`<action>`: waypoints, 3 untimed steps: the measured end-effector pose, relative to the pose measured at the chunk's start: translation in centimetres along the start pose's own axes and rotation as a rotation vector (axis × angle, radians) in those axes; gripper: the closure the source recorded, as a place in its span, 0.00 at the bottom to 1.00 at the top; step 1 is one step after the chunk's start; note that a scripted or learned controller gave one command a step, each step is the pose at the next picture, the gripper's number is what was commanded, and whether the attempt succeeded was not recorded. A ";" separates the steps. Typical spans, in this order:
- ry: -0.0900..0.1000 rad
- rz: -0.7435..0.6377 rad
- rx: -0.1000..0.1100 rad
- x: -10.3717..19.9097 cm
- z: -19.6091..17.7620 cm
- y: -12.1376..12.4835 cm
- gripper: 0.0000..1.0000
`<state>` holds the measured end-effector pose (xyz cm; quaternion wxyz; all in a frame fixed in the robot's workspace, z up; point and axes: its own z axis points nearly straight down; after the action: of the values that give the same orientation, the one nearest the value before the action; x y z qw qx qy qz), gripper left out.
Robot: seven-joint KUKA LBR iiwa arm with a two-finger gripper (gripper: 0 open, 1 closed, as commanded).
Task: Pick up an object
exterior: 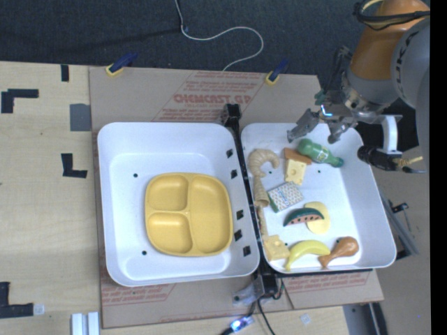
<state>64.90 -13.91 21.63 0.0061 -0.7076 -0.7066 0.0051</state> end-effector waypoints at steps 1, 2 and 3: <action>-0.002 -0.003 -0.014 0.0 -1.0 0.2 0.00; -0.001 -0.004 -0.008 0.2 5.6 0.1 0.00; -0.002 -0.003 -0.011 -0.5 10.4 0.5 0.00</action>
<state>65.19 -14.39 11.19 0.0012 -0.7065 -0.7077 0.0020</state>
